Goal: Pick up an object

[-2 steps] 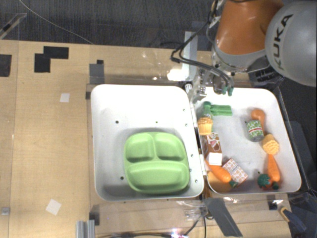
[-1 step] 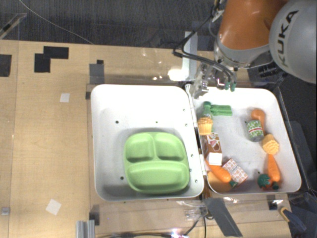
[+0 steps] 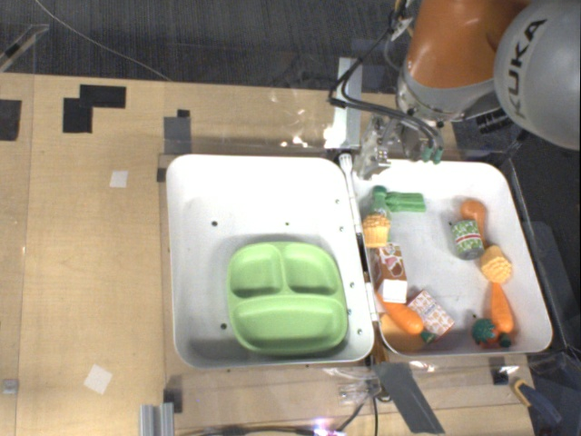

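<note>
The wooden tabletop [image 3: 82,271] carries two shallow white bins side by side. The left bin [image 3: 209,198] holds a green divided tray [image 3: 287,296], lying flat toward its near side, its single wide compartment nearest the camera. The right bin [image 3: 436,243] holds the small toys. The grey arm [image 3: 508,44] with its orange band reaches in from the upper right, and its tool [image 3: 399,148] hangs over the far left corner of the right bin, above the toys and touching none of them; whether it is apart or together cannot be told.

Inside the right bin, an orange carrot [image 3: 500,309] lies along the right wall, its long axis running near to far, leafy end nearest the camera. A second orange piece [image 3: 401,320] lies slantwise at the near left corner. A green block [image 3: 399,202] lies crosswise, just below the tool. A patterned can [image 3: 467,238] sits near the right wall, tilted.
</note>
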`<state>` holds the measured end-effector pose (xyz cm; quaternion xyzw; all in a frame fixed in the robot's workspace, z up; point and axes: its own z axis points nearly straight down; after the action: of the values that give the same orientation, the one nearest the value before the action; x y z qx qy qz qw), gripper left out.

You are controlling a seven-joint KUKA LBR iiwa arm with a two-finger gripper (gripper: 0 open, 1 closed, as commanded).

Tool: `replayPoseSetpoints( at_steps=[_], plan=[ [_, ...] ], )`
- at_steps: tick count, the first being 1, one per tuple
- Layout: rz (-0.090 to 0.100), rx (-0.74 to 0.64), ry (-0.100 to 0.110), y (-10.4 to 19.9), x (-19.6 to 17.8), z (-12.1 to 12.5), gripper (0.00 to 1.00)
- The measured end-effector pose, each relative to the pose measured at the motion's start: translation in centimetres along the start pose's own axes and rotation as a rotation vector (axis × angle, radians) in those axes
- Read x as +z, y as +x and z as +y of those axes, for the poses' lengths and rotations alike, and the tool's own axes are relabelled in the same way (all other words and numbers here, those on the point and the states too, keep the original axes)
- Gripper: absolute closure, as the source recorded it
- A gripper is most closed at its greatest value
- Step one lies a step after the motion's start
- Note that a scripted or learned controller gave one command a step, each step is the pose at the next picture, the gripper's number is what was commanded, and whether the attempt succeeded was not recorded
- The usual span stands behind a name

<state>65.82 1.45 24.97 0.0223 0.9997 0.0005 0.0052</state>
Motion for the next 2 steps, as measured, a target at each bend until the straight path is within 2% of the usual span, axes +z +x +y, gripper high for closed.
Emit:
replayPoseSetpoints(
  at_steps=[1,2],
  plan=[
    [-0.002,-0.039,0.002,-0.8,0.1,-6.1,1.00],
    [-0.015,-0.044,0.000,-1.1,-1.4,-5.7,1.00]
  ],
)
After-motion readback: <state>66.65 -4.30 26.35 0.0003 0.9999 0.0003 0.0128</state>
